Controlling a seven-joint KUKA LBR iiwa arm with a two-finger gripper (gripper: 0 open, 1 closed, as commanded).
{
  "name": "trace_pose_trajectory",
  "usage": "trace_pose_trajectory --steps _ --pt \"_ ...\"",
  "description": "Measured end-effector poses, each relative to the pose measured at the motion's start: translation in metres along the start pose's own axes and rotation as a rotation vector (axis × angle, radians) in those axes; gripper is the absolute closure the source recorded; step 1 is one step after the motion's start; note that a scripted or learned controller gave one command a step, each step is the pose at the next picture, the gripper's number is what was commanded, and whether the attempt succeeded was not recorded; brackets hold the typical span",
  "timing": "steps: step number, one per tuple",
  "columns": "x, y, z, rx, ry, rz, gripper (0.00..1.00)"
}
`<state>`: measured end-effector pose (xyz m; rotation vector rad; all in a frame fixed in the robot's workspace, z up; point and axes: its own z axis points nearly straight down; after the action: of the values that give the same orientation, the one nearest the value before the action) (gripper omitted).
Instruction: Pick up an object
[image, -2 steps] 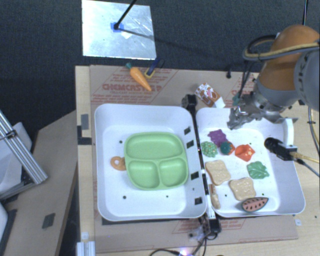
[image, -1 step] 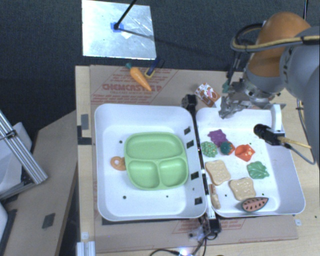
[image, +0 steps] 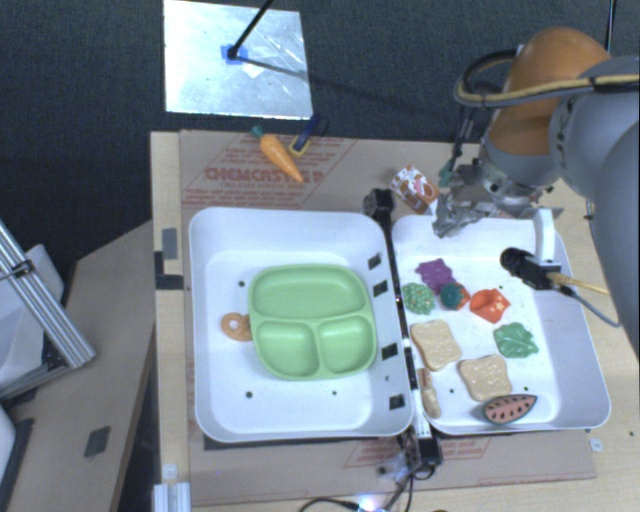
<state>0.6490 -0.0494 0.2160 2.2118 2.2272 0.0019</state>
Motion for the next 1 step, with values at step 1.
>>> trace_pose_trajectory --steps 1 --pt "0.0056 -0.006 -0.0078 0.0 0.0 0.001 1.0"
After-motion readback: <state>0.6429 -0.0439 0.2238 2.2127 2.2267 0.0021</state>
